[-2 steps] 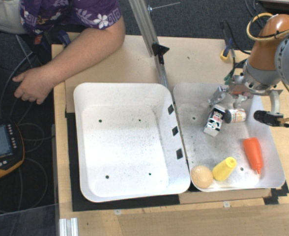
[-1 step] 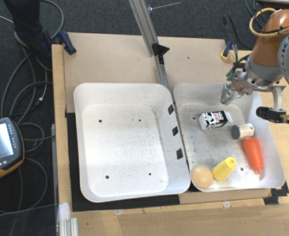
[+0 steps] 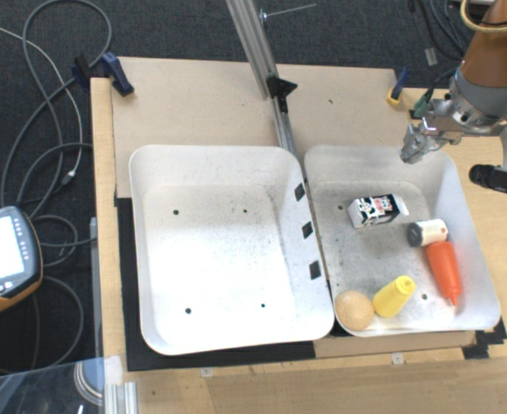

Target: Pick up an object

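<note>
Jaws point(image 3: 413, 149): above the back edge of the right bin, near its far right corner; too small and blurred to tell whether they are apart or together; nothing is seen between them.
Arm point(image 3: 486, 67): grey wrist with an orange band above it, reaching in from the right, over the counter behind the right bin.
Right bin point(image 3: 473, 257): shallow, white, speckled floor; holds five things.
Carton point(image 3: 378, 210): small black-and-white box lying on its side, in the back half of the right bin, closest of the things to the jaws but well apart from them.
Carrot point(image 3: 445, 270): orange, cone-shaped, lying along the right wall, point toward the front.
White cylinder point(image 3: 428, 231): short, with a dark end, just behind the carrot's thick end, seemingly touching it.
Yellow bottle point(image 3: 394, 297): on its side near the front of the right bin, between the carrot and the ball.
Ball point(image 3: 354, 310): tan, round, at the front left corner of the right bin, just beside the yellow bottle.
Left bin point(image 3: 150, 231): white, speckled, side by side with the right bin.
Counter point(image 3: 193, 102): pale board under both bins.
Pole point(image 3: 253, 41): metal bar slanting down from the top to the gap between the bins.
Pendant point(image 3: 3, 261): handheld screen at the left edge, on the dark floor with loose cables.
</note>
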`<action>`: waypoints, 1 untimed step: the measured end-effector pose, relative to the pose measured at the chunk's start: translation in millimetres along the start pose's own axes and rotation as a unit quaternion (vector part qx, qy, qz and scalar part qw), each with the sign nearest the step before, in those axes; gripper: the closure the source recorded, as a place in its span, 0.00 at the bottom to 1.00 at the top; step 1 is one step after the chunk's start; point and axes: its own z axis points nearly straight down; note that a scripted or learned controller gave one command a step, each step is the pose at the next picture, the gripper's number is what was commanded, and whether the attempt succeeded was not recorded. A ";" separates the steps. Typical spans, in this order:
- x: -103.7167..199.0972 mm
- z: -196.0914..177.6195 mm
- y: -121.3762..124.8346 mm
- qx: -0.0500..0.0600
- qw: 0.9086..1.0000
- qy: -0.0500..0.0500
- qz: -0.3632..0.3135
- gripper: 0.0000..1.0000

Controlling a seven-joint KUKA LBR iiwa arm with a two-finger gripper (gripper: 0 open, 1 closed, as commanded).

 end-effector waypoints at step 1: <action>4.8 -65.3 3.8 -0.001 1.000 0.000 0.000 1.00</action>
